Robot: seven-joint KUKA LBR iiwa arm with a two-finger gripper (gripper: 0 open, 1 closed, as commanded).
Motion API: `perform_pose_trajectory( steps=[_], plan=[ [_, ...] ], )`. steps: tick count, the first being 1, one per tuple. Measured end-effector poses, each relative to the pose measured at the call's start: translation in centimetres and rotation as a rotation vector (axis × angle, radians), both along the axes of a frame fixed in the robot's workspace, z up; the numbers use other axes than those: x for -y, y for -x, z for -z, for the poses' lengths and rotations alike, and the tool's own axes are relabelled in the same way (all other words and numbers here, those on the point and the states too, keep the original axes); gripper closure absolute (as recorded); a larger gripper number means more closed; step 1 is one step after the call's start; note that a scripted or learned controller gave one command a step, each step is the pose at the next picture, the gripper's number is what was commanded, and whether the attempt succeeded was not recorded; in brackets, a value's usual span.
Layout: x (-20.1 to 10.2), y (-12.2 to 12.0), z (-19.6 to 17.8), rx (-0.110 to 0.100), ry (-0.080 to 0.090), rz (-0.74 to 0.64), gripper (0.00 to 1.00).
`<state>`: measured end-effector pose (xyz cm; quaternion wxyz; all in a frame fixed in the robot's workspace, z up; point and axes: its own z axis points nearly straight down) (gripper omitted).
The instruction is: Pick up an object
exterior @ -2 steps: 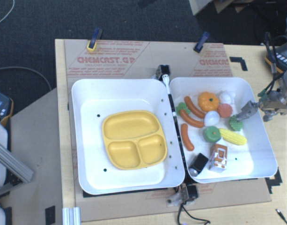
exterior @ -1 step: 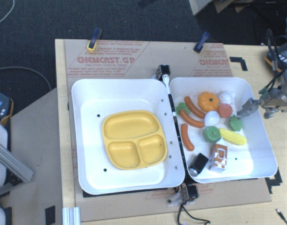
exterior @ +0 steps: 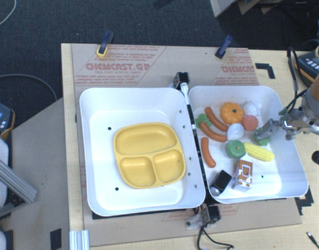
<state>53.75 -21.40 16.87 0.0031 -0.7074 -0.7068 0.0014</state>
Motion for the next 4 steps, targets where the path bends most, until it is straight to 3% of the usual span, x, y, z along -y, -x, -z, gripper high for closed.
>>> perform_pose_trajectory(
  steps=[1,2,3,4],
  plan=[
    [0.3,0.5,4.4,0.0,0.0,-0.001,0.0],
    [0.0,-0.2,7.7,0.018,-0.004,-0.002,0.0],
    [0.2,-0.5,6.1,0.028,0.0,-0.004,1.0],
    [0.6,0.1,0.0,0.013,0.006,-0.001,1.0]
  ],
)
